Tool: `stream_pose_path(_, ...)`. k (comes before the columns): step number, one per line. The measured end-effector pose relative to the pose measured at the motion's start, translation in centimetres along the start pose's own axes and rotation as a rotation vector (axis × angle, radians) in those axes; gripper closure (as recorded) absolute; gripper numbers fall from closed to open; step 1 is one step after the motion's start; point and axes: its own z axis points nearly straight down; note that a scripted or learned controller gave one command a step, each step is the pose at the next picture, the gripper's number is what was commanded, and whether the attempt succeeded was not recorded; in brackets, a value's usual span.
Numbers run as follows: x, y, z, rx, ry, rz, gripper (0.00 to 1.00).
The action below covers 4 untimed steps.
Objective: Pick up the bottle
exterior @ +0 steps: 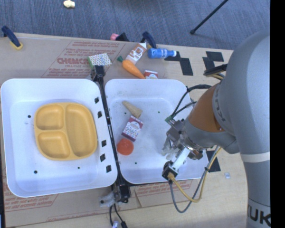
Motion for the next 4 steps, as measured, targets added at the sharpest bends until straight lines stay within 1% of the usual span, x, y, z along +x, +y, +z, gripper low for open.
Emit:
stream_pose_path(1, 1.1, -1.2, -9.1, 0.001, 0.002, 0.164, 1.00)
stream_pose_path(2, -0.8, 0.8, -1.5, 0.003, 0.000, 0.339, 1.00)
stream_pose_path(3, -2.3, 3.6, -0.4, 0.003, 0.001, 0.506, 1.00)
stream_pose_path(4, -0.3, 0.4, -11.0, 0.002, 0.002, 0.507, 1.00)
